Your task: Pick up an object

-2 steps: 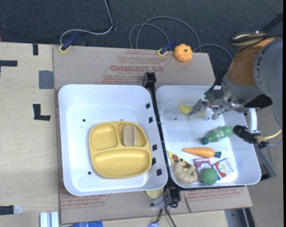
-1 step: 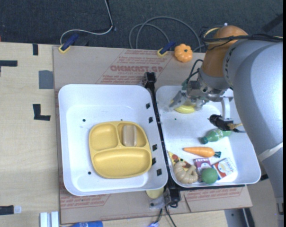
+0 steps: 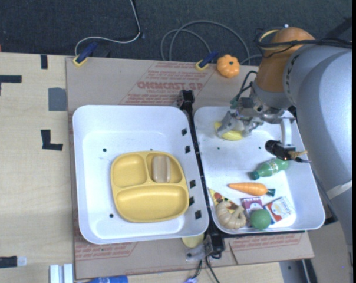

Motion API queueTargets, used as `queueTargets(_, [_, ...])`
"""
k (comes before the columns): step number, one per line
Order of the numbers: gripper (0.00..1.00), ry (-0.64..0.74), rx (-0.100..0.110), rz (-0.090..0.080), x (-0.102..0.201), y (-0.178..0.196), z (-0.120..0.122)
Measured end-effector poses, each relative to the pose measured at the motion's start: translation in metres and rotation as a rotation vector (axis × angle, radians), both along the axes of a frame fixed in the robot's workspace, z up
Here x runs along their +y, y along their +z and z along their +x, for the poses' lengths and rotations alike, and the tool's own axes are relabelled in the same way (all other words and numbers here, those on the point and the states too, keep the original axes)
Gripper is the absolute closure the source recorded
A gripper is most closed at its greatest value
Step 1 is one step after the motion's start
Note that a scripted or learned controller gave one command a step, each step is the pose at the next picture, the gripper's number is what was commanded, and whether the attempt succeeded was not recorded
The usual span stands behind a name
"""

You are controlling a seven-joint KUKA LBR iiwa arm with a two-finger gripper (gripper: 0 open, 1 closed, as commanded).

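While you watch the upper part of the right bin (image 3: 307, 217), note the yellow lemon (image 3: 231, 135) lying directly beneath the gripper (image 3: 236, 124) — touching its tips. You cannot tell its opening.

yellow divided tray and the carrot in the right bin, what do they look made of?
Yellow divided tray: likely molded plastic, matte with a soft sheen, uniform colour, rounded compartment walls. Carrot: probably a plastic toy, smooth, evenly orange, dark green stub at one end.

One fixed overhead camera looks down aslant on both white bins (image 3: 83, 158).
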State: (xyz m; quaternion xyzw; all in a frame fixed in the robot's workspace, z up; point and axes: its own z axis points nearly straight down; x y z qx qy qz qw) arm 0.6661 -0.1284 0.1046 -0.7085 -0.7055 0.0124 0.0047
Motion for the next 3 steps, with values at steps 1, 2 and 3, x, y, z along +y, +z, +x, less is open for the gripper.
queueTargets(1, [1.00,0.008,-0.028,0.013,0.053,0.092,-0.064])
queueTargets(2, [0.00,0.006,-0.022,0.011,0.051,0.085,-0.064])
queueTargets(3, [0.00,0.004,-0.021,0.009,0.024,-0.022,-0.040])
